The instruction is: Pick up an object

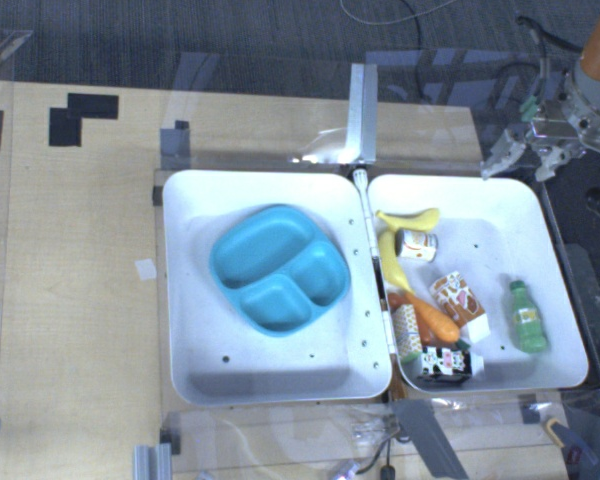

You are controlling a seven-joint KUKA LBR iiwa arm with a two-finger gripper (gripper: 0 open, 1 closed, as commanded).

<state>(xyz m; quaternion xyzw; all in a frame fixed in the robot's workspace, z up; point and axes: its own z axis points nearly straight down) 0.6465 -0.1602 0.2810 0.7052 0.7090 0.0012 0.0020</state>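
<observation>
Looking down on the bench, I see the gripper (520, 158) hanging at the upper right, just above the far rim of the right bin (540, 203), with its two fingers (500, 156) spread apart and nothing between them. All the loose objects lie in the right bin, mostly bunched against its left wall: a yellow banana (393, 240) runs along that wall, a small white can (417, 245) lies touching it near the top, and below them an orange carrot (437, 320) lies across a flat snack packet (457, 300). A black-and-white patterned item (443, 363) sits in the near left corner, just beside the carrot. A green bottle (527, 317) lies by itself toward the right wall, well apart from the cluster. The left bin (195, 368) holds a blue divided plate (279, 268), tilted slightly and resting near the middle
</observation>
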